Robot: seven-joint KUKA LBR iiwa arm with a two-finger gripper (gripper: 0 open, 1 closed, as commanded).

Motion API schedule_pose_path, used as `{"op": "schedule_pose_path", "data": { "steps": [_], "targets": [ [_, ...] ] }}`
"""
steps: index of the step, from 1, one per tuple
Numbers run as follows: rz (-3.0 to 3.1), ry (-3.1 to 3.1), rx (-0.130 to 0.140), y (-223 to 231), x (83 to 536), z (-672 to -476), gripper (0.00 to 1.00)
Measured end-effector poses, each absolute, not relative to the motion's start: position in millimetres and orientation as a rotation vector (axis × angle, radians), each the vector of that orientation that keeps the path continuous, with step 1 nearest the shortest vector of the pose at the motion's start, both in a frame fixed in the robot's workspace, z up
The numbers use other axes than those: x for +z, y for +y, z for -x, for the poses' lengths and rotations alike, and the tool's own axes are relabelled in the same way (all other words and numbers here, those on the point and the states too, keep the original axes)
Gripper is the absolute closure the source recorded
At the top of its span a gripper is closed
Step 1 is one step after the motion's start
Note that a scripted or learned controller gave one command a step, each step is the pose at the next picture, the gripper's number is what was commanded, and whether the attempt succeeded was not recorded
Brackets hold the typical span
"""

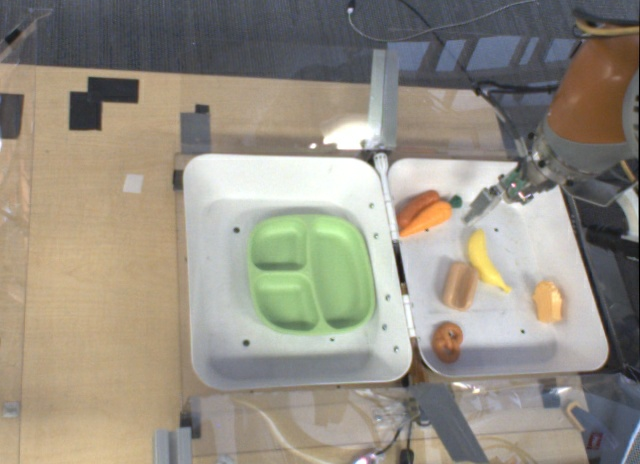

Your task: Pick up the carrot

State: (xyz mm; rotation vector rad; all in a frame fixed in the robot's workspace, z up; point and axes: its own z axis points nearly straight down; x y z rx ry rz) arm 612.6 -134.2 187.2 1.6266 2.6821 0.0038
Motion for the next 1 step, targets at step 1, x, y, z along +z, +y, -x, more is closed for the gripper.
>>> {"op": "schedule_pose_path", "data": {
  "steps": [1],
  "targets": [
    [-1.472, 2.767, 0.005, -94.3, 157.5, -640.7, 0.00]
  ]
}}
